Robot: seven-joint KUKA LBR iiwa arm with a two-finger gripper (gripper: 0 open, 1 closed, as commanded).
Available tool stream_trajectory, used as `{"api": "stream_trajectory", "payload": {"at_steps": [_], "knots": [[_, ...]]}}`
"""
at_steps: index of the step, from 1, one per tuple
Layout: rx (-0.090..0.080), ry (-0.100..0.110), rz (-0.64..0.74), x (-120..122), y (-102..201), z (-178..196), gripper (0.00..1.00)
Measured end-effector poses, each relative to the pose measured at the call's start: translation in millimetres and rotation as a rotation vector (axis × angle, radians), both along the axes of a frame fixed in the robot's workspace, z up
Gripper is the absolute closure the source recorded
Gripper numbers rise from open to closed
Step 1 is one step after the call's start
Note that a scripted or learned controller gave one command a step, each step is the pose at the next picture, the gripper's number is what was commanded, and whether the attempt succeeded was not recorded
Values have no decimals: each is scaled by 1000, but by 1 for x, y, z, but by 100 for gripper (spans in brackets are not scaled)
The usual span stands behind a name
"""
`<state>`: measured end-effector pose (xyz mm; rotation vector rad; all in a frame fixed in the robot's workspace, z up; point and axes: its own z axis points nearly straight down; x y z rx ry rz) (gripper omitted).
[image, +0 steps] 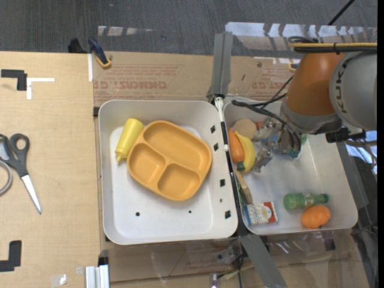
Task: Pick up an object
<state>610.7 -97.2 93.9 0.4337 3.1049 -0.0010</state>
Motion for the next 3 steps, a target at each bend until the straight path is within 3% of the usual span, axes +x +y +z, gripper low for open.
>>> {"api": "stream_trajectory", "payload": {"at_steps": [1, 2, 3], "knots": [[-1, 1, 32, 18, -87, 0, 0], [-3, -6, 36, 21, -86, 11, 100], [0, 3, 109, -101, -67, 13, 100]]}}
